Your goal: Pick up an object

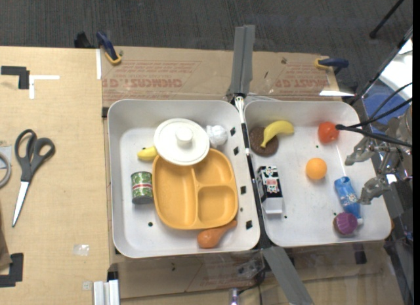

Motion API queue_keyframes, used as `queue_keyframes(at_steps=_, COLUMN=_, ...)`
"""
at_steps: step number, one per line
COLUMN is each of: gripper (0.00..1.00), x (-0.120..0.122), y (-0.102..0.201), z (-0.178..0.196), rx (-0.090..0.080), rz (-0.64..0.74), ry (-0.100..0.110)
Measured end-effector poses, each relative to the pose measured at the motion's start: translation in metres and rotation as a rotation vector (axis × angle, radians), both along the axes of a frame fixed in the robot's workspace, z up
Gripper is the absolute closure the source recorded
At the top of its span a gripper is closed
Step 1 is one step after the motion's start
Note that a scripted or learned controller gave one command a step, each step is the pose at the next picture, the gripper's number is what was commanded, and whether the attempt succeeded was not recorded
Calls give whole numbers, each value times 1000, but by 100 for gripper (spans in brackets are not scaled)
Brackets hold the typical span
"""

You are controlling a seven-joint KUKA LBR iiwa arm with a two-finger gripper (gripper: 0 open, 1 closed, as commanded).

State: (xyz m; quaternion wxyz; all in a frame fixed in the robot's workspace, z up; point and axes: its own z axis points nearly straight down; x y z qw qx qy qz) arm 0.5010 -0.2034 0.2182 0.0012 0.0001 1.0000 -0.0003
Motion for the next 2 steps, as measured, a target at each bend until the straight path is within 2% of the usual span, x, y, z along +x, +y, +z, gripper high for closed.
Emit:
queue_keyframes(at_steps=1, gripper=0, x=-10, y=-11, z=-116, rx=0, rz=-126, ry=0)
queue_keyframes(at_steps=2, gripper=0, x=-23, y=73, z=-126, rx=2, rz=-4, ry=1)
